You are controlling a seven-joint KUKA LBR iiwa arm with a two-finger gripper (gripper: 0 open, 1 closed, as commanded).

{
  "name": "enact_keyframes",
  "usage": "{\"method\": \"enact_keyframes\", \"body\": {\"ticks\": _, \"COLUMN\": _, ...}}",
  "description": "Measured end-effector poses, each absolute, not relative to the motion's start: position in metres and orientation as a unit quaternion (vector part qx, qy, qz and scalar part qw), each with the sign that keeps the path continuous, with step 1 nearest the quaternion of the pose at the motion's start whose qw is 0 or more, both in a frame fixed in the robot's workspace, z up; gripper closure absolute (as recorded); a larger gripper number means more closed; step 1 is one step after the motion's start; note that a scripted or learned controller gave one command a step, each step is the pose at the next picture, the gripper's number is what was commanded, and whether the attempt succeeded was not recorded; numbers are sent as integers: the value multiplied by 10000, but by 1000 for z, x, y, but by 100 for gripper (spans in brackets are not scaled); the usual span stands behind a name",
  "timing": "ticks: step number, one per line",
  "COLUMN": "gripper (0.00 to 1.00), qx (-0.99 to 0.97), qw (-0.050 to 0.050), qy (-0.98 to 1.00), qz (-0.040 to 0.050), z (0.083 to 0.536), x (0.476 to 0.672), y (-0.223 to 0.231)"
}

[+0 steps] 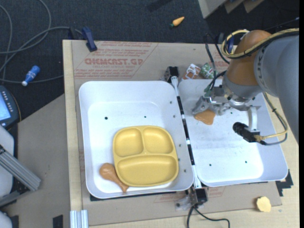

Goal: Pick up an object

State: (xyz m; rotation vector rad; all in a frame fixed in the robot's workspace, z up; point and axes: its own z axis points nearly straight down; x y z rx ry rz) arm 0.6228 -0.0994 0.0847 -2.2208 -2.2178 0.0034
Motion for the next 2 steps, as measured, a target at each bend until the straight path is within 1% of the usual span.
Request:
{"method": "enact_keyframes", "body": {"ticks": 1, "gripper": 100, "qx": -7075, "qw": -26, "qy": -7068, "qz": -12, "z": 97, "x": 625, "y": -99}}
{"method": "enact_keyframes", "body": {"ticks": 2, "gripper": 100, "qx": -7078, "qw": 27, "qy": -7064, "qz": 14, "z": 122, "x": 552, "y": -94}}
